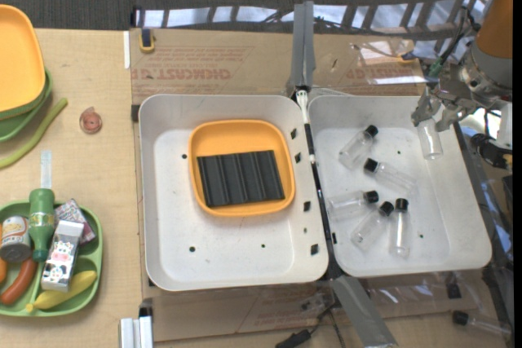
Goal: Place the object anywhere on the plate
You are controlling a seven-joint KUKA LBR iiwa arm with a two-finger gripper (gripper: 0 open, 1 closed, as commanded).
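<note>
Vial in the tool: a clear vial [431,141] is hanging upright between the fingers of the tool [432,116], over the far right part of the right bin [465,253]; its cap is not visible.
Tool: it is clenching that vial, hovering above the bin's far right corner, with the grey arm [492,53] reaching in from the right.
Plate: an orange plate [241,167] is sitting in the far half of the left bin [163,248], well apart from the held vial.
On the plate: a dark ribbed block [241,178] is lying flat across the middle.
Loose vials: five clear vials with black caps are lying on the floor of the right bin, one [359,142] toward the far left, one [385,172] near the middle, one [357,200] beside the left wall, and two, [373,223] and [400,226], toward the near side.
Desk: the desk [81,167] is stretching to the left of the bins, carrying a green tray [86,289] of toy food at the near left and stacked orange and green dishes [18,69] at the far left.
Small item: a pinkish round piece [91,121] is resting on the desk between the dishes and the left bin.
</note>
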